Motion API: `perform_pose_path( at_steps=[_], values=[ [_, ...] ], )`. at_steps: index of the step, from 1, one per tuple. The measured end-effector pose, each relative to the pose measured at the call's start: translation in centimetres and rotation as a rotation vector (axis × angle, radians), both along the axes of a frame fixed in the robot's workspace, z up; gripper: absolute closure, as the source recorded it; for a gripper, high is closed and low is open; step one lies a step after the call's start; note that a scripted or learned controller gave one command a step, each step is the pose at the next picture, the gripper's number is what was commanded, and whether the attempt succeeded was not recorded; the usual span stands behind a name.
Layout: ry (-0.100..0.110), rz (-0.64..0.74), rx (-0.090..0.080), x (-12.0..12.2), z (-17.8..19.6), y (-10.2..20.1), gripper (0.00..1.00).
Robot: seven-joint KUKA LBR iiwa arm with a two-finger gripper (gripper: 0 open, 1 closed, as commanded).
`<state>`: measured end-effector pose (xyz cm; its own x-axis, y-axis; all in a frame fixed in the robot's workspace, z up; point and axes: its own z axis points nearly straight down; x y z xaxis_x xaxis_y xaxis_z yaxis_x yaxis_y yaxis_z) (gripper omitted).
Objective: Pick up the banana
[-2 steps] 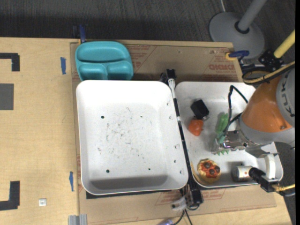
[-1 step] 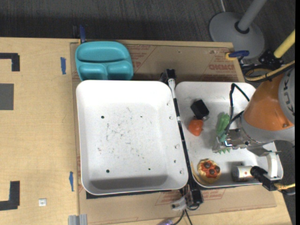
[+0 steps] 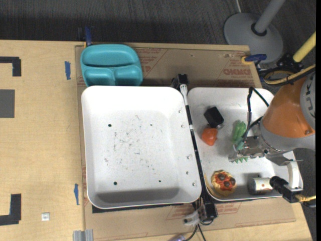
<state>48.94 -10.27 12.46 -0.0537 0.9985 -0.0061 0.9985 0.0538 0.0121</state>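
Observation:
My gripper (image 3: 245, 151) hangs low over the right bin (image 3: 228, 98), near its middle right. It is directly above a green toy (image 3: 238, 130) whose lower end pokes out beneath it. The grey arm with its orange band (image 3: 286, 118) reaches in from the right and hides the bin's right side. A yellow elongated shape (image 3: 307, 47) shows at the far right edge beyond the bench; I cannot tell what it is.
The right bin also holds a black block (image 3: 213, 116), an orange-red round toy (image 3: 209, 136), a small pizza-like toy (image 3: 223, 181) and a silver can (image 3: 259, 184). The large left bin (image 3: 135, 144) lies beside it. A teal tray (image 3: 111, 64) sits behind.

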Motion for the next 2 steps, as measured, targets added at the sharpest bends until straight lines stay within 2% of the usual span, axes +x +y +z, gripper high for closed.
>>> perform_pose_path(
  at_steps=[2],
  values=[
    [-0.005,0.002,-0.003,0.15,1.96,-0.02,1.0]
  ],
)
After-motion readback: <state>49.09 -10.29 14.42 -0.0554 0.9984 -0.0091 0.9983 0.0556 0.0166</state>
